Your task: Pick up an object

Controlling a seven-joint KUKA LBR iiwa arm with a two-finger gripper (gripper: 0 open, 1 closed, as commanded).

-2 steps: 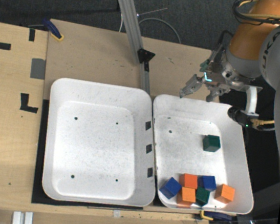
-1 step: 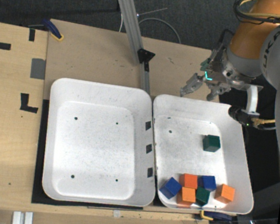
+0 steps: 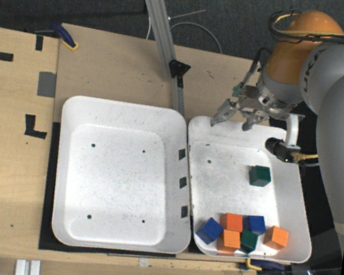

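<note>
My gripper (image 3: 233,121) hangs over the far rim of the right bin (image 3: 299,202), open, with nothing between its fingers. A dark green cube (image 3: 259,175) sits alone in the middle right of that bin, below and to the right of the gripper. Along the bin's near edge lies a cluster of cubes: a blue one (image 3: 210,230), an orange one (image 3: 233,222), another orange one (image 3: 230,240), a blue one (image 3: 256,223), a dark green one (image 3: 248,240) and an orange one (image 3: 277,237).
The left bin (image 3: 68,151) lies beside the right one. A slanted metal pole (image 3: 164,31) with a black clamp (image 3: 179,69) rises behind the bins. Black cables (image 3: 287,151) run by the right bin's far corner. Tape marks dot the bench at left.
</note>
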